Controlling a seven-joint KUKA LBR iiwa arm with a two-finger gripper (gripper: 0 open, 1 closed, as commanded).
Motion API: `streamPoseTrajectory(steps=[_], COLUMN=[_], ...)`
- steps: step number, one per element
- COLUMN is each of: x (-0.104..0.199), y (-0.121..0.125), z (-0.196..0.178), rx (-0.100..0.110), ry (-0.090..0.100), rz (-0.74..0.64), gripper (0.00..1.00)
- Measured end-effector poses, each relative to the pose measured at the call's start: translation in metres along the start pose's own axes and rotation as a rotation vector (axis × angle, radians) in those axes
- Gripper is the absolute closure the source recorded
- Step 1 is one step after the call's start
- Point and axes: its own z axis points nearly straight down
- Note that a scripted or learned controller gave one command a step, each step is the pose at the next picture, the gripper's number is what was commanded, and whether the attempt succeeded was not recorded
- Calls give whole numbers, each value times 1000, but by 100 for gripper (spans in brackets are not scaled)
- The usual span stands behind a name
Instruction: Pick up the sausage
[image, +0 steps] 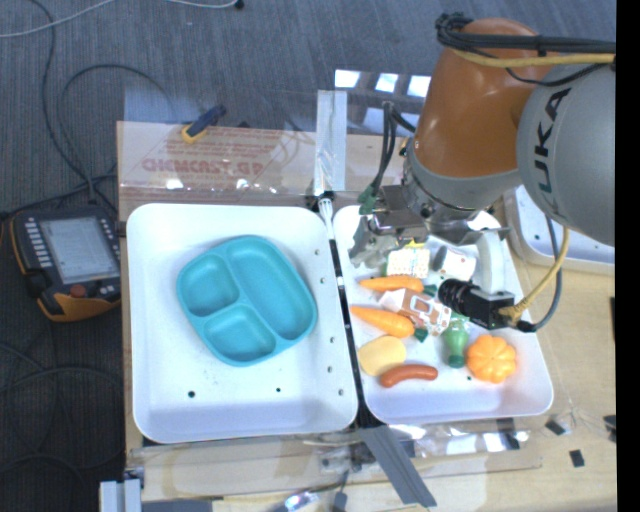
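The sausage (408, 375) is a short reddish-brown link lying flat near the front edge of the right bin (530, 398). It rests just in front of a yellow potato-like piece (381, 353). My gripper (383, 238) hangs under the orange-banded wrist over the back left of the right bin. It is well behind the sausage, with two carrots lying between them. Nothing shows in its grasp.
Around the sausage lie two carrots (381, 319), a small orange pumpkin (492, 358), a green piece (456, 344) and small printed boxes (409, 262). The left bin (160, 400) holds a teal divided plate (247, 297). A teach pendant (62, 262) lies at the far left.
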Motion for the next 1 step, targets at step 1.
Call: streamPoseTrajectory(steps=[1], x=[0], y=[0], z=[0], rx=[0], ry=[0], rz=[0], gripper=[0])
